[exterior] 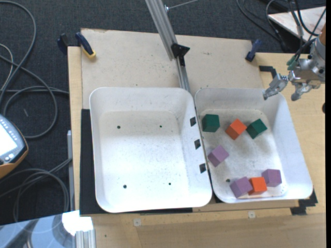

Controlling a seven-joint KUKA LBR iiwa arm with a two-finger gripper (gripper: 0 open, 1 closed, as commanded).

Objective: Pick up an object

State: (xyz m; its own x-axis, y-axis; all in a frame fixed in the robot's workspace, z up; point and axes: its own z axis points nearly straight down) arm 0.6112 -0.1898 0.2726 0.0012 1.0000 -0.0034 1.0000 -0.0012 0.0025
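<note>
The right bin [295,138] holds several small blocks: two green cubes [210,122] [256,128], an orange cube [236,128] between them, a purple block [218,155] lower down, and a cluster of purple [240,186], orange [257,185] and purple [272,177] blocks at the near edge. My gripper [285,89] hangs above the bin's far right corner, open, with nothing between its fingers. It is well apart from every block.
The left bin [98,138] sits beside the right one on the wooden bench. A metal pole [164,30] slants up from between the bins. Blue clamps [85,44] [252,50] grip the bench's far edge. Cables lie on the floor to the left.
</note>
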